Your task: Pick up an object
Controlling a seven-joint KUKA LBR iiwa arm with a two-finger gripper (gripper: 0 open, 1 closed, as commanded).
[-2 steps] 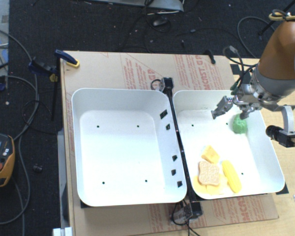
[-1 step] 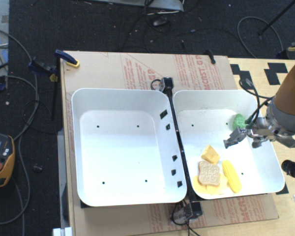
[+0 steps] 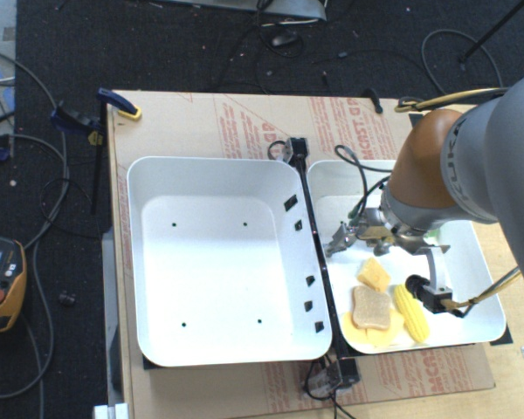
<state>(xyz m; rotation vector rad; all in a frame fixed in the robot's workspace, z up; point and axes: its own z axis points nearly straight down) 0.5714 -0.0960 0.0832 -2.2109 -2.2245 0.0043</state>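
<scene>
The gripper (image 3: 354, 234), whose grip state I cannot tell, hangs over the right bin (image 3: 485, 260), with the toast slice (image 3: 371, 307), cheese wedge (image 3: 375, 274) and upright-lying corn cob (image 3: 410, 311) just below-right toward the near wall.

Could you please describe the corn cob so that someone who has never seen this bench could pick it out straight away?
Look in the right bin, at its near end where the toy food lies. The corn cob is the rightmost piece, beside the tan bread slice. It alone is long, bright yellow and ridged.
</scene>
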